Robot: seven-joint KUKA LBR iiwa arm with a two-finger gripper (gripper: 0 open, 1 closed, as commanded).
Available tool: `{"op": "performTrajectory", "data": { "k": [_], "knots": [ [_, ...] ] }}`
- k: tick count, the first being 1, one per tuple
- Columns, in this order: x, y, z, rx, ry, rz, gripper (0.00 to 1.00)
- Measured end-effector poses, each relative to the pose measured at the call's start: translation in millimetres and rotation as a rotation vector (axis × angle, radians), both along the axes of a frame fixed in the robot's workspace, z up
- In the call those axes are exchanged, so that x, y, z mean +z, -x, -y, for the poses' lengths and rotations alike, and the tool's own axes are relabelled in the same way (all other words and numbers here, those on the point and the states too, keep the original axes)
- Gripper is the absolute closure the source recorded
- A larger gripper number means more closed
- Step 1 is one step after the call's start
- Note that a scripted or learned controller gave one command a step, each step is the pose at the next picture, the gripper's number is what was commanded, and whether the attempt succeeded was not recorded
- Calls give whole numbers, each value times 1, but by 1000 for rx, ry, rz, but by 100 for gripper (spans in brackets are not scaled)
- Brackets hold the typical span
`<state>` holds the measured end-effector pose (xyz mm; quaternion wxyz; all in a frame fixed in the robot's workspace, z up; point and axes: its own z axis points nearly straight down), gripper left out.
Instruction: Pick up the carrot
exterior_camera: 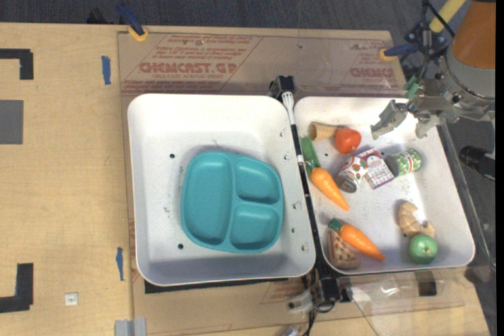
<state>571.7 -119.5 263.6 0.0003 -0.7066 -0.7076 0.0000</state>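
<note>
Two carrots lie in the right bin [457, 201]. One carrot [329, 188] with a green top lies along the bin's left wall. The other carrot [361, 241] sits near the front, resting against a brown item [339, 252]. My gripper [407, 122] hovers over the bin's back right part, up and to the right of both carrots and well apart from them. Its fingers are open with nothing between them.
The right bin also holds a red tomato [347, 140], a wooden peg [321, 130], a small carton [368, 169], a green-and-white can [409, 162], a tan mushroom [408, 218] and a green apple [424, 249]. The left bin [150, 169] holds a teal divided plate [232, 201].
</note>
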Motion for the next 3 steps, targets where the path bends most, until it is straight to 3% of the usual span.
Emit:
{"op": "performTrajectory", "data": {
  "k": [1,2,3],
  "knots": [
    [-82,95,-58,-154,-1,-10,0],
    [-168,95,-18,-305,0,-9,0],
    [-174,92,-25,-284,1,2,0]
  ]
}}
